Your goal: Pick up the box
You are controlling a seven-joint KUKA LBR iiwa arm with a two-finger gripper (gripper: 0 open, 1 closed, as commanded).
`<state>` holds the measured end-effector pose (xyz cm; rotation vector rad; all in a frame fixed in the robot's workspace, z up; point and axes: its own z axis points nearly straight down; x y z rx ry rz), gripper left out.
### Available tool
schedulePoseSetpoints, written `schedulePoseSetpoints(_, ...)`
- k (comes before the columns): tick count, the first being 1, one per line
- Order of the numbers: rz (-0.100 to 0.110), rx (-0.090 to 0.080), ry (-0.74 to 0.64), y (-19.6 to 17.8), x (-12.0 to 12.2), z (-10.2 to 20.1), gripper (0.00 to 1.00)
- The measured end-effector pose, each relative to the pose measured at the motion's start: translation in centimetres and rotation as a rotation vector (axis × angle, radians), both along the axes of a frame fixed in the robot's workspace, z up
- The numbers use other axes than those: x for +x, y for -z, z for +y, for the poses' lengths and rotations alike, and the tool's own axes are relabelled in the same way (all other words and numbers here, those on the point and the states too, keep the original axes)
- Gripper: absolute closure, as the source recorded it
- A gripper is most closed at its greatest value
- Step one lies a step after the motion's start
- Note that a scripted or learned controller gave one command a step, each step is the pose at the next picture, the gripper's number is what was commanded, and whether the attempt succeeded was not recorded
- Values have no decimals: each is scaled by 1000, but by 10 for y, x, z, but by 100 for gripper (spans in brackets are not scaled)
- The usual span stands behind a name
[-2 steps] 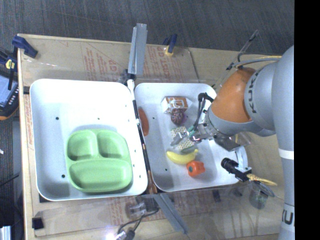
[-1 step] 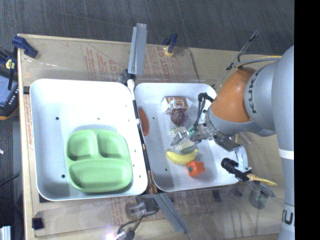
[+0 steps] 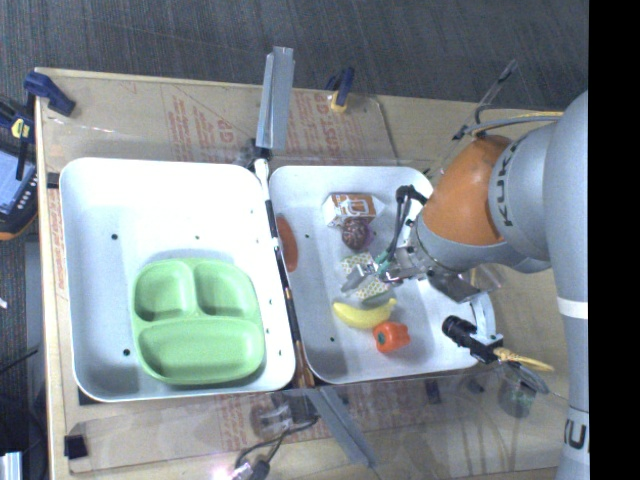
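Note:
The box (image 3: pixel 352 206), small, orange-brown with white edges, lies near the back of the right bin (image 3: pixel 320 353). My gripper (image 3: pixel 362 278) hovers in the middle of that bin, in front of the box and apart from it. A dark brown rounded item (image 3: pixel 355 234) lies between them. The gripper stands open, and I see nothing between its fingers. Just in front of the gripper lies a yellow banana (image 3: pixel 363 314).
A red pepper (image 3: pixel 392 337) sits by the banana at the bin's front. A reddish-brown oval item (image 3: pixel 287 244) leans on the right bin's left wall. The left bin (image 3: pixel 90 198) holds a green divided tray (image 3: pixel 198 321). The arm (image 3: pixel 480 213) covers the right bin's right side.

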<state>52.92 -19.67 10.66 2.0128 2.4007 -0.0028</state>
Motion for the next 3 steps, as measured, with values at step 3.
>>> schedulePoseSetpoints(3, 0, 0, 0, 0, 0, 0, 0)
